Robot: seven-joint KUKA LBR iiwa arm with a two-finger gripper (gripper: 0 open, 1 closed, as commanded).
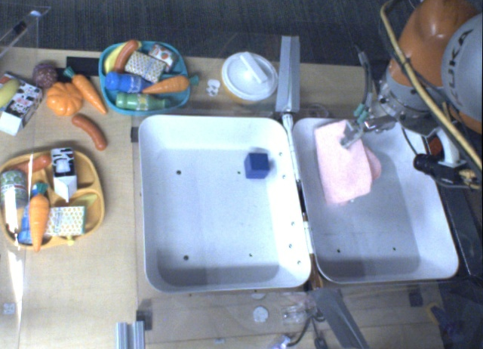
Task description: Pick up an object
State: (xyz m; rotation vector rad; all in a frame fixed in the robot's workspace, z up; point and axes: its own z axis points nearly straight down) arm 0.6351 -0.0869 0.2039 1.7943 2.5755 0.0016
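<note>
A small blue cube (257,164) rests in the left white bin (173,264), toward its upper right. A pink cloth (341,170) lies in the right white bin (392,260), against its upper left part. My gripper (353,134) comes in from the right and sits at the cloth's top right corner, touching or just over it. The grey arm with its orange band (434,26) rises behind it at the upper right.
A metal divider (287,75) stands between the bins at the back. A white lidded bowl (249,75), a blue bowl of toy food (143,75), loose toy vegetables (75,102) and a yellow plate of toys (53,200) lie outside to the left.
</note>
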